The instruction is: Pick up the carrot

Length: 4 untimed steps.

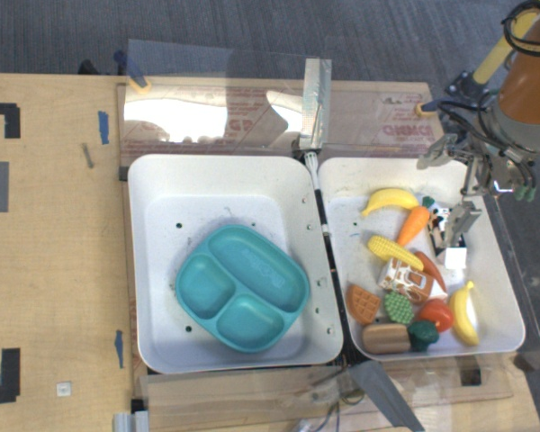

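The carrot (pixel 413 226) is orange with a green top and lies slanted in the upper middle of the right bin (pixel 513 331), just below a yellow banana (pixel 389 201). My gripper (pixel 466 227) hangs over the bin's upper right part, a little right of the carrot's green end and apart from it. It is open and nothing sits between its fingers. A small black-and-white toy (pixel 440 220) lies between the carrot and the gripper.
The right bin also holds a corn cob (pixel 394 249), a waffle (pixel 364 303), a red pepper (pixel 435 313), a second banana (pixel 466 312) and several other toy foods. A teal divided plate (pixel 241 285) sits in the left bin (pixel 162 196).
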Available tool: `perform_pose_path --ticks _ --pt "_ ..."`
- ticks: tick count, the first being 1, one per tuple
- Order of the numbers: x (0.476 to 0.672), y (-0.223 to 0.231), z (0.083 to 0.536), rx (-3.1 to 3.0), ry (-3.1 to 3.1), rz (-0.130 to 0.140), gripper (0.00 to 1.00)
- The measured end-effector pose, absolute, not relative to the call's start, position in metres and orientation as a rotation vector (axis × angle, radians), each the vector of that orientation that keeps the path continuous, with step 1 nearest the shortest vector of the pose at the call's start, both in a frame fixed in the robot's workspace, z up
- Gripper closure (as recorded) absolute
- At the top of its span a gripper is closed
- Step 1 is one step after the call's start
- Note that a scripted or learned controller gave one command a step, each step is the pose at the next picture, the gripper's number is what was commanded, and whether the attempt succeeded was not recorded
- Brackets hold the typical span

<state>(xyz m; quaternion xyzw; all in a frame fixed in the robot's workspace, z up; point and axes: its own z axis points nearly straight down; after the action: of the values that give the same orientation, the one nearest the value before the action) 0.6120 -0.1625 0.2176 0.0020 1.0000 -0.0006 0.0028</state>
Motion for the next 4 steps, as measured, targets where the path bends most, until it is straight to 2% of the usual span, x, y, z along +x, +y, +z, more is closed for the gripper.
perform_pose_path --ticks 1,2,3,4 --pt "0.631 -0.166 0.109 0.0 3.115 -0.009 0.0" --pt "0.629 -0.131 0.104 -0.052 3.11 -0.015 0.0" --pt "0.606 -0.102 0.104 0.364 3.081 -0.018 0.0" --pt "0.645 -0.137 0.108 0.707 3.073 -0.004 0.0"
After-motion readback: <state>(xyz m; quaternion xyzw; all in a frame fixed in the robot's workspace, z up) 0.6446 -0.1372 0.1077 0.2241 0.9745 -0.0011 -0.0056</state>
